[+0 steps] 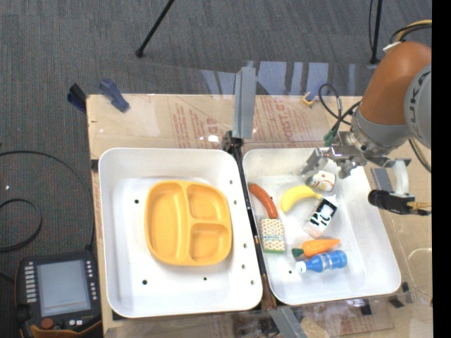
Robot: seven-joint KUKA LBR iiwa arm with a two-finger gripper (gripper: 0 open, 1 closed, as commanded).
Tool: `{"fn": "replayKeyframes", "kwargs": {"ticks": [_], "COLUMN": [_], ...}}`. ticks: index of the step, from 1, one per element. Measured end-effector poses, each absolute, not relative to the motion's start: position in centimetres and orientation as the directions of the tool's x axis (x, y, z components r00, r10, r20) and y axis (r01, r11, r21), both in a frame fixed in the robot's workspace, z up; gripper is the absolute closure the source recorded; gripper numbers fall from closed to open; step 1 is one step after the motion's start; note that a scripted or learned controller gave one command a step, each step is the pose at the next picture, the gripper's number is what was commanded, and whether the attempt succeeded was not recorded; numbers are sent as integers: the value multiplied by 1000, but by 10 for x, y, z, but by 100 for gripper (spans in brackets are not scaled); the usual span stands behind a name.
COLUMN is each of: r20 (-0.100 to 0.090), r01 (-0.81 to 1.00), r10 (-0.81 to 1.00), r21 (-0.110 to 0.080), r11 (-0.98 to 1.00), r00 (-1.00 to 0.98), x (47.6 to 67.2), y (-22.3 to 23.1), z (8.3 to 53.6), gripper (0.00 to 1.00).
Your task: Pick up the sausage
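Note:
The sausage (262,198) is a reddish-orange link lying at a slant by the left wall of the right bin (380,259). My gripper (330,166) hangs over the bin's far right part, well to the right of the sausage and past the banana (299,197). Its fingers (311,165) stand apart, open, with nothing between them. A small white round item (324,182) lies just under and in front of the gripper.
Near the sausage lie a speckled cracker block (273,234), a black-and-white carton (322,215), a carrot (317,246) and a blue bottle (323,262). The left bin (120,287) holds a yellow divided plate (188,222). A grey post (244,108) stands behind the bins.

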State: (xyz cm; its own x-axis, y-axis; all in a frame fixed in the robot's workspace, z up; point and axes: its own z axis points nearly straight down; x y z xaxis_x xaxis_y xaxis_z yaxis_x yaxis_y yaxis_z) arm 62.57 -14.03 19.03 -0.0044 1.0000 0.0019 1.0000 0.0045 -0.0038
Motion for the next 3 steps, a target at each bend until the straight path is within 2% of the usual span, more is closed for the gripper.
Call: {"fn": "replayKeyframes", "kwargs": {"ticks": [1,2,3], "r20": [1,1,1], "r01": [990,991,979], "r10": [990,991,979], "r21": [-1,-6,-6], "r11": [-142,-137,-202], "r00": [142,137,202], "x": [645,645,607], "y": [-172,-171,-106], "z": [86,95,178], "gripper": [0,100,100]}}
